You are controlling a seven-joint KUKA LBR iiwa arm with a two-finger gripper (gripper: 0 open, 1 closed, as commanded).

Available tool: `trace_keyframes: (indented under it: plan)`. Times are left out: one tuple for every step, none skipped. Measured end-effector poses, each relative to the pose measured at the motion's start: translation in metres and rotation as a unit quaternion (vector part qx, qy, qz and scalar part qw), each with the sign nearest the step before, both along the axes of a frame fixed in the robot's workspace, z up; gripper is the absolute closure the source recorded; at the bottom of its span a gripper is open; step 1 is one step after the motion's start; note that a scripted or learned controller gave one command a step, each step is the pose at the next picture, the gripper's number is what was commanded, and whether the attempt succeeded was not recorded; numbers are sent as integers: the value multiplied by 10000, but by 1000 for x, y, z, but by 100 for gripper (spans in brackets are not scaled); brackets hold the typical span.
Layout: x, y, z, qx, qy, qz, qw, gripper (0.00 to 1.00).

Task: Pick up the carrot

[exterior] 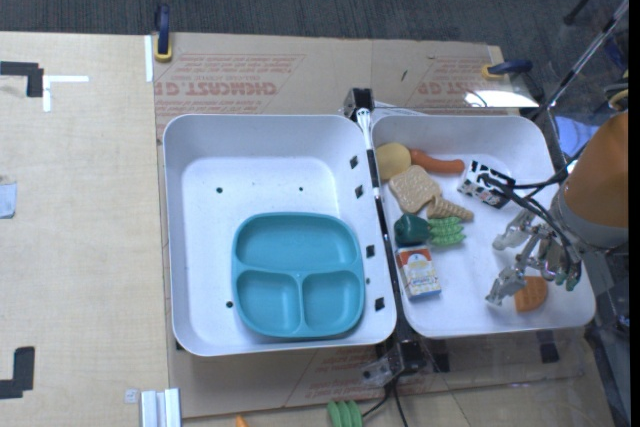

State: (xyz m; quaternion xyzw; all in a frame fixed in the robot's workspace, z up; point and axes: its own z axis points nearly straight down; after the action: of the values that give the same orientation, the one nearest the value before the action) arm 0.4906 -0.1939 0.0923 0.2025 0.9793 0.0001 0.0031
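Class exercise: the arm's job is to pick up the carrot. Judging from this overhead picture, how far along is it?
Nothing looks done yet: the carrot lies at the back of the right bin, beside a yellow item and a cracker. In hand: the gripper sits low at the bin's front right, by an orange item, well away from the carrot. Left: travel to the carrot, grasp, lift.

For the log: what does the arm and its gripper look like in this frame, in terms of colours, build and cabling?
At the right edge the arm shows a broad orange band with grey below it. The gripper is bare silvery metal, an open linkage frame with thin fingers and small greenish parts near its base. Dark cables run from the arm across the right bin.
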Motion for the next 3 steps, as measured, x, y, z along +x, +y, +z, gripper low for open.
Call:
trace_keyframes:
  plan:
    - [2, 0, 10, 1, -32, -34, 10000, 100]
    - [2, 0, 10, 0, -31, -29, 10000, 0]
    - [25, 79, 0, 2, 10, -367, 9993, 0]
